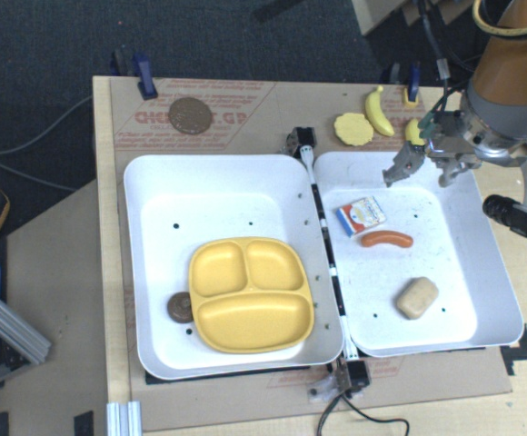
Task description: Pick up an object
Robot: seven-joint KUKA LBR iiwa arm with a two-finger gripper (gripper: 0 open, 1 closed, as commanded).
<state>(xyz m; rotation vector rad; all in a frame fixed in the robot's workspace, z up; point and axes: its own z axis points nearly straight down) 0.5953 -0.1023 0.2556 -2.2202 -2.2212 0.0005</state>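
My gripper hangs over the far edge of the right bin, its two fingers spread wide and open with nothing between them. In that bin lie a small red, white and blue carton, an orange-red sausage just below it, and a tan bread roll nearer the front. The carton is the closest of these, a little below and left of the gripper. The left bin holds a yellow divided plate and a brown cookie at the plate's left edge.
On the bench behind the bins lie a brown disc, a yellow lemon slice, a toy banana and a small yellow piece beside the wrist. A black ridge separates the bins.
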